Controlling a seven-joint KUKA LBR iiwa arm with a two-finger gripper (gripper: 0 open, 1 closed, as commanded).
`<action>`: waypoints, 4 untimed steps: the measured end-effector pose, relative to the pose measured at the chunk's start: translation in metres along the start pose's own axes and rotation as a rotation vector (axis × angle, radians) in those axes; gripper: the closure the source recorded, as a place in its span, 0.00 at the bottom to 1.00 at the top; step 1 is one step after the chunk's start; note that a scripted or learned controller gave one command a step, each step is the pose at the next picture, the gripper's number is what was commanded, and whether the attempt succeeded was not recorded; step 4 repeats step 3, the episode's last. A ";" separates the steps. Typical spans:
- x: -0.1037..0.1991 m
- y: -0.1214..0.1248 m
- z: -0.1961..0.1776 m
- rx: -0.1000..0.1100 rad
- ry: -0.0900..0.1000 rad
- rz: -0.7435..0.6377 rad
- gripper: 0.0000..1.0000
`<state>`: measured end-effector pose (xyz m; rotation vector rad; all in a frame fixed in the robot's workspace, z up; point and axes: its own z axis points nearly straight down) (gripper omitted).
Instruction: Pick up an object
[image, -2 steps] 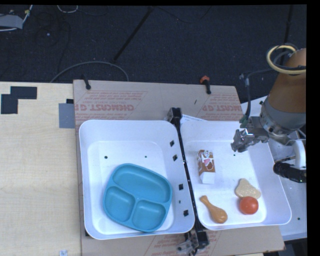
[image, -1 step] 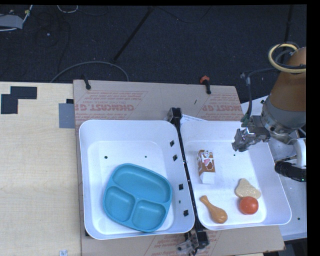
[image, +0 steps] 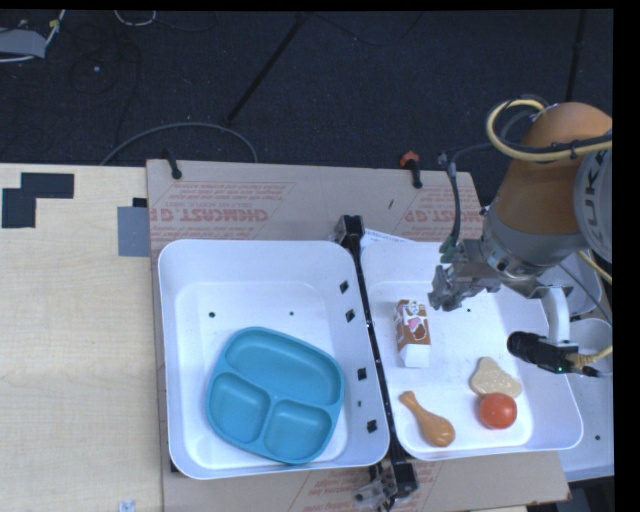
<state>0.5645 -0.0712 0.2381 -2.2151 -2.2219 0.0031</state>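
In the right-hand shallow white bin (image: 560, 440), four toys lie loose and apart, probably so any one can be taken alone: a small white and brown carton (image: 412, 333), a tan plastic drumstick (image: 428, 419), a red tomato (image: 498, 410) and a beige bread-like piece (image: 494, 378). The dark two-finger gripper (image: 450, 287) hovers at centre right; whether its jaws are open or closed cannot be told. The carton lies nearest, just below and left of it. A blue sectioned plastic plate (image: 274, 394) occupies the left-hand bin (image: 190, 270).
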 end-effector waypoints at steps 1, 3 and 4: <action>0.052 0.004 -0.005 -0.002 0.001 -0.002 1.00; 0.152 0.000 0.002 -0.001 0.000 -0.002 1.00; 0.152 0.000 0.002 -0.001 0.000 -0.002 1.00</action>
